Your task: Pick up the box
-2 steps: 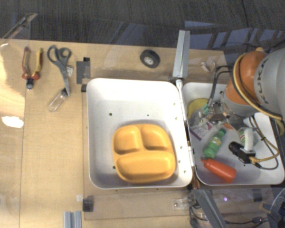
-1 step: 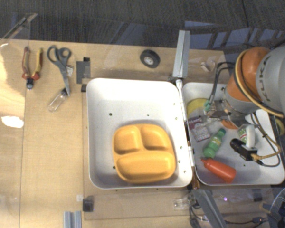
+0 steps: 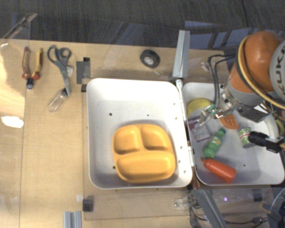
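Observation:
A small flat box (image 3: 200,130), grey with a dark red end, lies at the left side of the right bin (image 3: 270,177), against the wall between the two bins. My gripper (image 3: 213,112) hangs just above and to the right of the box, below the grey and orange arm (image 3: 256,65) that reaches in from the upper right. Nothing shows between the gripper and the box, and the arm's bulk hides the back of the right bin.
The right bin also holds a yellow round item (image 3: 198,105), a green bottle (image 3: 213,144), a red-orange bottle (image 3: 219,169), a small green-labelled can (image 3: 244,137) and an orange piece (image 3: 230,122). A yellow divided tray (image 3: 143,152) lies in the left bin (image 3: 133,91). Scissors (image 3: 61,63), pliers (image 3: 31,65) and a tape roll (image 3: 150,58) lie on the bench.

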Tool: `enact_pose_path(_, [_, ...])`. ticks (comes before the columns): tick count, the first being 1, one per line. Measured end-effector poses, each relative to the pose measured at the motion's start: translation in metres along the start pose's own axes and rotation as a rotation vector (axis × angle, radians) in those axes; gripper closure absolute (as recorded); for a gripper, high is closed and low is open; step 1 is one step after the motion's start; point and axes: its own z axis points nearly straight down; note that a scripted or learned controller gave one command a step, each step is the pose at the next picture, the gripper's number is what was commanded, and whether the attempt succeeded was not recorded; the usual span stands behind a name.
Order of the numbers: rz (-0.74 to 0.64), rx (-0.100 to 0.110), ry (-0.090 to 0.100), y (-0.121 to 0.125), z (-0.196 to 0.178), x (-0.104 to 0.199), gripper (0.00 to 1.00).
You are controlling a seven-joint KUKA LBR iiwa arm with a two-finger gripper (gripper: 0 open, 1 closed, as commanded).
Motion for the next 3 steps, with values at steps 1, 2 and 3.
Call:
enact_pose_path(1, [0.0, 0.001, 0.0, 0.0, 0.0, 0.0, 0.0])
enact_pose_path(2, [0.352, -0.005, -0.003, -0.032, 0.115, -0.036, 0.0])
enact_pose_path(3, [0.107, 0.018, 0.01, 0.037, 0.116, -0.089, 0.0])
